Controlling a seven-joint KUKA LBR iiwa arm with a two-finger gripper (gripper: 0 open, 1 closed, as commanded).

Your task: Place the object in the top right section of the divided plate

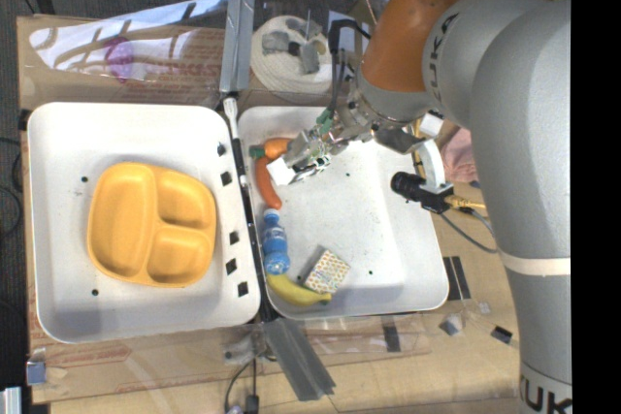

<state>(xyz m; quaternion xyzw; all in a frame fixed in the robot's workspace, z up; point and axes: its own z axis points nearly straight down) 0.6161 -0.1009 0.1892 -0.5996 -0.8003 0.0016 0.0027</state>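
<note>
The yellow divided plate [150,223] lies in the left bin [58,136], with nothing in its sections. My gripper [303,157] hangs low over the upper left part of the right bin [408,252]. It is right beside an orange carrot-like piece [277,148] and an orange-red sausage-shaped toy [267,187]. A white bit shows at the fingertips, but I cannot make out whether it is held.
Along the right bin's left wall lie a blue bottle [276,245], a yellow banana [296,292] and a small patterned packet [327,271]. A white roll [291,53] sits behind the bins. The grey arm covers the right bin's right side.
</note>
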